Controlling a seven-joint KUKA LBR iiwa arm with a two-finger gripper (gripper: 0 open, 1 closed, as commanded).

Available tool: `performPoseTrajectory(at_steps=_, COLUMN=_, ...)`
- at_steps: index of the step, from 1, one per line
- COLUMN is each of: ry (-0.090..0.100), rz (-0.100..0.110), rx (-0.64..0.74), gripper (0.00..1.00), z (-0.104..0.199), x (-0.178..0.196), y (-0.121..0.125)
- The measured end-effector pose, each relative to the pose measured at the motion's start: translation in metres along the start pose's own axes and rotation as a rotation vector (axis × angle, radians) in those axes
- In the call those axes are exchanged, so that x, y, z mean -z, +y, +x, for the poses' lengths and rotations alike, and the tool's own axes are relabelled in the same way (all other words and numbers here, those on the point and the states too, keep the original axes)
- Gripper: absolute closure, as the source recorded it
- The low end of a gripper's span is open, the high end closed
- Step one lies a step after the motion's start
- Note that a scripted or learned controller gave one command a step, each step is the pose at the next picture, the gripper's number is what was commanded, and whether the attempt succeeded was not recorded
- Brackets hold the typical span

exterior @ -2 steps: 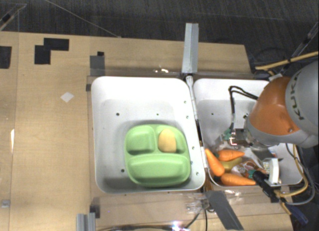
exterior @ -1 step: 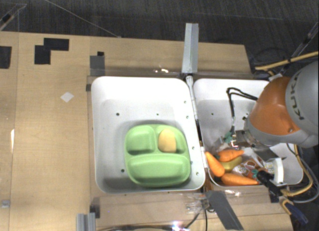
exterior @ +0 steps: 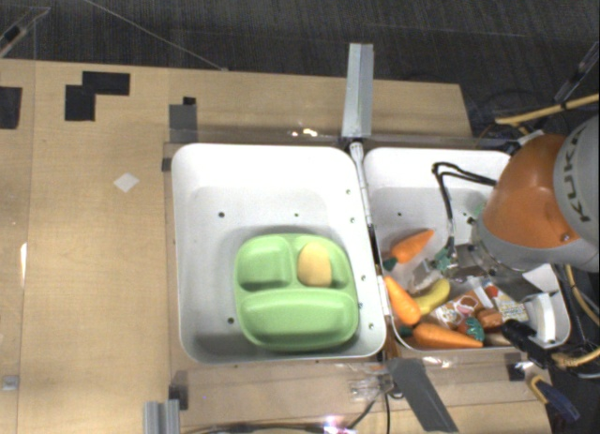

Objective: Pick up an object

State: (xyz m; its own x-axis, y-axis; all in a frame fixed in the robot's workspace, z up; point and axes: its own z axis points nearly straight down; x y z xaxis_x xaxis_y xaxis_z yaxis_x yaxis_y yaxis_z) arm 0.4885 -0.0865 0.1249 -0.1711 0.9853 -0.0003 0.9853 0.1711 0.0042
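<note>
The right bin holds a heap of toy food at its near end: an orange carrot by the divider, a second carrot below it, a third carrot at the front, and a yellow piece between them. My gripper reaches down into this heap from the right, under the orange wrist band. Its tips sit just right of the upper carrot and above the yellow piece. The wrist hides how the fingers stand.
The left bin carries a green divided tray with a yellow rounded object in its upper right compartment. A metal divider post rises between the bins. Small packets lie near the right bin's front.
</note>
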Motion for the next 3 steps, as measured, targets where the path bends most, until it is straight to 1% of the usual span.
performPoseTrajectory(at_steps=1, ry=0.0, rz=-0.01, rx=-0.018, gripper=0.0, z=-0.008, x=-0.033, y=0.002)
performPoseTrajectory(at_steps=2, ry=0.001, rz=-0.02, rx=-0.013, gripper=1.0, z=-0.005, x=-0.022, y=0.007)
performPoseTrajectory(at_steps=3, ry=-0.001, rz=0.0, rx=0.137, gripper=1.0, z=-0.006, x=0.06, y=0.104)
